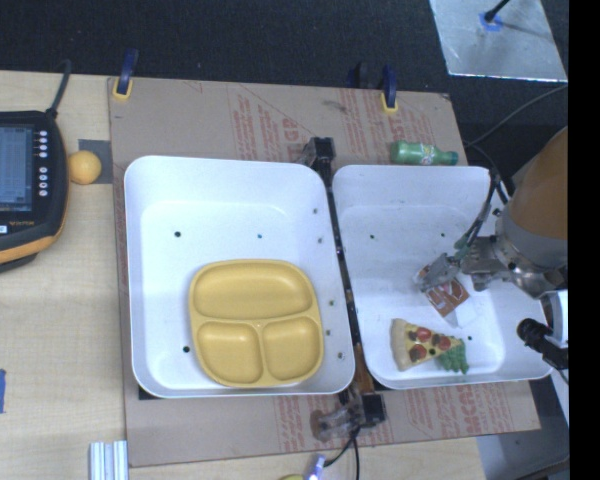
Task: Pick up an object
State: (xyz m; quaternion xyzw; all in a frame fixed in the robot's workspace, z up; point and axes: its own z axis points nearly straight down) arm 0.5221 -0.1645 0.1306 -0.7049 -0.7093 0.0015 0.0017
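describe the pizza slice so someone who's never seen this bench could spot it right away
Start at the right bin, the one the arm reaches into. Along its near edge lies the pizza slice, a flat tan wedge with red topping and a green bit at its right end. The small packet lying above it, by the end effector, is reddish brown and squarish, not a wedge.

The arm [536,230] is grey with a broad orange band. Thin dark cables run along its metal gripper [442,273].

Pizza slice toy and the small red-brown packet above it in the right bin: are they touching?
Apart. The camera view shows a strip of white bin floor between the pizza slice and the packet.
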